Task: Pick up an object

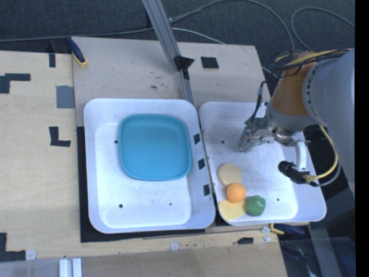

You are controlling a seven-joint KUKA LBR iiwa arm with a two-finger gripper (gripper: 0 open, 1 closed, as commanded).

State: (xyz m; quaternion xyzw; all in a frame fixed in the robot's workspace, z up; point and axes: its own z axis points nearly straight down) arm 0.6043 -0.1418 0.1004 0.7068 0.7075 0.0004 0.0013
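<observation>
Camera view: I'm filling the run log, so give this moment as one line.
gripper: over right bin, nothing held | orange ball, green object: near corner, untouched | blue plate: left bin

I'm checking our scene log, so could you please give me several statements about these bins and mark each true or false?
1. The square turquoise plastic plate lies in the left white bin. True.
2. The small orange ball sits in the left bin. False: it is in the right white bin.
3. The round green object lies beside the orange ball. True.
4. The gripper hangs over the turquoise plate. False: it is over the right bin.
</observation>
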